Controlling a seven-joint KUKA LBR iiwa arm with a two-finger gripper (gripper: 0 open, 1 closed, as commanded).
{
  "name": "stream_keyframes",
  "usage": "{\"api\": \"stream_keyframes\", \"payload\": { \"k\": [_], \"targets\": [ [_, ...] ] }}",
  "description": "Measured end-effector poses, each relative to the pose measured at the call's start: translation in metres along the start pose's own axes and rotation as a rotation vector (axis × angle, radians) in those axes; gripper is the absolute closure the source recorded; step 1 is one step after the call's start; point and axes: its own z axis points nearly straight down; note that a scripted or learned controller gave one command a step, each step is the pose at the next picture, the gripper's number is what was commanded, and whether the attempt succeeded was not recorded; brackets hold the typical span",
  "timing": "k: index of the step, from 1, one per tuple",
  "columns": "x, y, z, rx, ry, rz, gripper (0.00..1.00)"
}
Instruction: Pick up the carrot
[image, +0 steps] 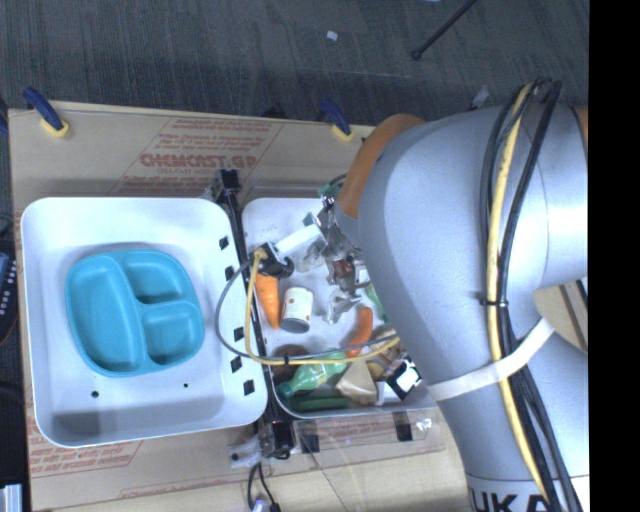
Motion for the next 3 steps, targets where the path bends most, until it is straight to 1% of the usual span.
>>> {"api": "stream_keyframes", "payload": {
  "k": [1, 2, 3],
  "targets": [
    [0.0004, -0.0019, -0.0101, 0.009, -0.005, -0.007, 1.0],
    [0.0004, -0.0022, -0.0097, 0.01, -0.006, -0.008, 0.0],
    [0.0005, -0.0034, -0.0195, 0.017, -0.01, -0.014, 1.0]
  ]
}}
